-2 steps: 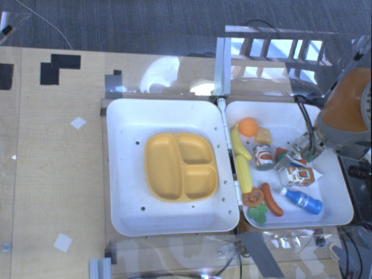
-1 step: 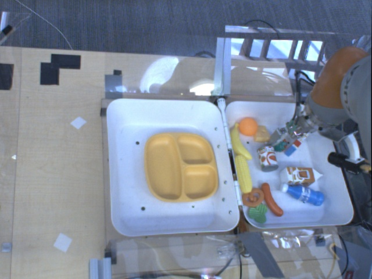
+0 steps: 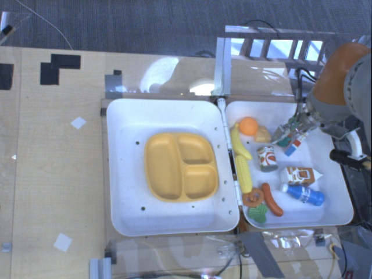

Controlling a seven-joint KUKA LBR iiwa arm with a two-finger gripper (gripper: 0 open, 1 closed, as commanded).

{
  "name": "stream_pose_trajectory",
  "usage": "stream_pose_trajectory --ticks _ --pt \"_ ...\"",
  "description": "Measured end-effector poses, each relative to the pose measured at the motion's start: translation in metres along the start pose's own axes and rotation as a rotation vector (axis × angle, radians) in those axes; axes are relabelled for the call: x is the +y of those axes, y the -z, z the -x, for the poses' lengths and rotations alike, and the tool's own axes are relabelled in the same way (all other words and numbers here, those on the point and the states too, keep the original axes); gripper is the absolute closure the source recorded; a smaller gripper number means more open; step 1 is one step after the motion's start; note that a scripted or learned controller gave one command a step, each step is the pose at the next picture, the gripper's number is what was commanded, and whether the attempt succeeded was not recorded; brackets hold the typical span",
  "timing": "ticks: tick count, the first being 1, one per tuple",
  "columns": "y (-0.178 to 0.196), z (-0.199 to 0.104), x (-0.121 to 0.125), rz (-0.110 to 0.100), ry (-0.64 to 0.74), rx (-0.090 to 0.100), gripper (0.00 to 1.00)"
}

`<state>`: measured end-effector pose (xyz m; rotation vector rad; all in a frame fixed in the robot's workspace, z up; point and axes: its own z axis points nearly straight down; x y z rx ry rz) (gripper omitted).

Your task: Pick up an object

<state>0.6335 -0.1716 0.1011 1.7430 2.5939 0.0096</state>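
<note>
The gripper (image 3: 289, 136) is low in the right bin (image 3: 331, 214), at the right of the frame, just above a small blue and red object (image 3: 292, 147). I cannot tell if this object is between them or only lies under them.

The nearest toys look like light, hard plastic, smooth and probably slippery. The orange ball (image 3: 248, 126) is round and may roll away. The small can (image 3: 267, 157) below it and the blue bottle (image 3: 306, 195) at the lower right have straight sides, so a grasp across the middle of the body seems safer.
</note>
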Motion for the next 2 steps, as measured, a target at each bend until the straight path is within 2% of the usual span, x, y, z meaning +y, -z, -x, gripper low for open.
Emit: stream_pose_trajectory --ticks 1,2 --pt "0.012 0.011 0.022 -0.008 -0.167 0.005 1.0" --pt "0.112 -0.032 0.011 0.002 -0.274 0.001 1.0"
